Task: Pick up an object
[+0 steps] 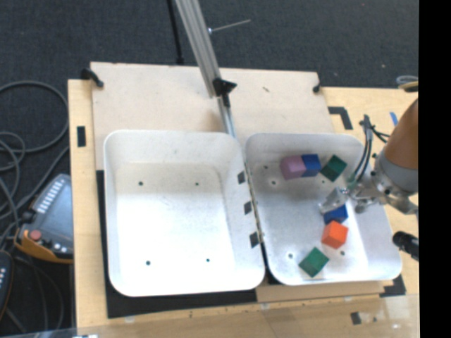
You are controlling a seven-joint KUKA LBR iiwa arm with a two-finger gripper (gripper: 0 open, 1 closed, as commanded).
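My tool (pixel 337 204) hangs low in the right bin (pixel 282 189), over the middle of that bin's right half, and it sits right on top of a small blue block (pixel 338 214). I can't tell from here how far my fingers are spread, or whether the block is between them; only part of the block peeks out beneath the metal.

That blue block is my likeliest target. It looks like a small solid cube, light and stiff, with flat faces that should take a squeeze without giving. Smooth sides could slip, so I would close on two opposite flat faces, square to them and low on the block.

An orange block (pixel 335 234) lies just beside the blue one, toward the near edge of the tabletop, possibly touching it. That crowds one side, so I judge the free faces are the better ones to grip.

Farther toward the near edge rests a green block (pixel 313 261). Toward the far edge of the bin a purple block (pixel 292 166), another blue block (pixel 311 165) and a dark green block (pixel 333 167) sit in a loose row, well apart from my tool. The left bin (pixel 123 189) is next door.
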